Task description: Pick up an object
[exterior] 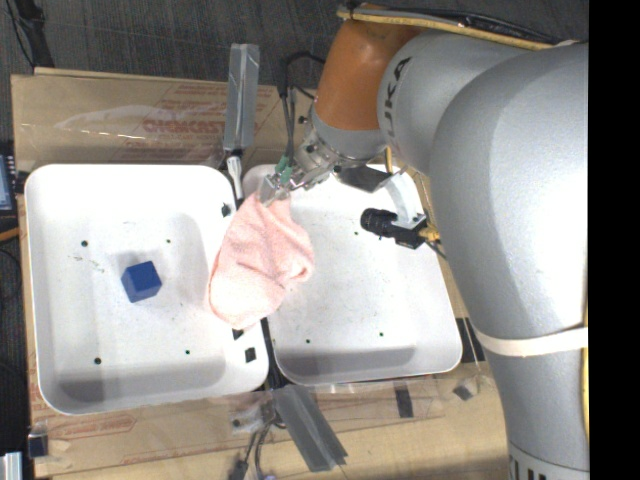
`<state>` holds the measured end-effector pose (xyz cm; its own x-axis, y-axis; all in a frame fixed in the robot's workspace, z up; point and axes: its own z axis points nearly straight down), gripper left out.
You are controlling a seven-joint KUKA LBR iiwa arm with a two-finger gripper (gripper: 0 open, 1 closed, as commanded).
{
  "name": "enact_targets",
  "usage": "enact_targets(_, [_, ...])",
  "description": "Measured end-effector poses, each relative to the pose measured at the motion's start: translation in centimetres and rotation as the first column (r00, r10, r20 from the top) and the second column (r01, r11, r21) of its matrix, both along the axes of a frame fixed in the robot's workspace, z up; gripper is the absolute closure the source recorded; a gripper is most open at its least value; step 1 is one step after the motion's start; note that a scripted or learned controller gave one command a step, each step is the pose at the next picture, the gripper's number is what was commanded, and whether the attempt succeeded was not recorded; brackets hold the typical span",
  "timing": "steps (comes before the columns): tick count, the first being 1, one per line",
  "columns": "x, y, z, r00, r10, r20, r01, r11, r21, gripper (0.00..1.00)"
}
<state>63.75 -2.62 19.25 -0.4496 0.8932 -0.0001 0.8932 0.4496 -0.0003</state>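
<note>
Camera view, looking down at a slant. Claw (pixel 280 180) seen at the far edge of the bins, over the divide between them, hanging from the grey arm (pixel 500 168) with its orange band (pixel 355 78) that reached in from the right. Pinched shut on the top corner of a pink cloth (pixel 258 263), with the teal fingertips (pixel 287 173) meeting on the fabric. Cloth hung straight down from the claw, gathered narrow at the grip and spreading wider below, draped across the rims where the left bin (pixel 60 298) and the right bin (pixel 400 348) met. Lower edge of the cloth reached nearer and slightly left of the claw, overlapping the left bin's right wall; whether it rested on the rim or hung just clear, impossible to tell. Blue cube (pixel 141 280) lay in the left bin, well apart from cloth and claw, to the left. Black fitting (pixel 385 223) on the wrist hung over the right bin's floor. Both bins sat on a cardboard-covered worktop (pixel 130 118).
</note>
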Motion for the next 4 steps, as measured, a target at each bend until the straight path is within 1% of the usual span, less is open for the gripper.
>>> enact_targets(1, [0.0, 0.0, 0.0, 1.000, 0.000, -0.001, 0.000, 1.000, 0.000, 0.00])
enact_targets(2, [0.7, -1.6, 0.0, 0.931, 0.365, 0.002, -0.365, 0.931, -0.001, 0.00])
enact_targets(3, [1.0, -5.2, 0.1, 0.923, 0.385, 0.003, -0.385, 0.923, -0.002, 0.00])
enact_targets(4, [-0.6, -8.6, -10.0, 0.854, 0.520, -0.001, -0.520, 0.854, 0.000, 0.00])
